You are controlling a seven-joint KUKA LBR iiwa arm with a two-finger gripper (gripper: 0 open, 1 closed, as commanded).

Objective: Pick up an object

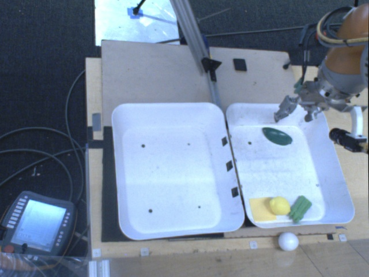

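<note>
In the right bin (334, 172), your gripper (297, 109) hangs spread open with nothing in it, just above the dark green oval (277, 136) near the far wall. It looks flat, light and probably slick, so I'd pinch across its narrow width.

No text, label, brand, number or sign can be read anywhere. The screen of the handheld pendant (36, 224) at lower left glows pale, but whatever it displays is too blurred to make out.
</note>
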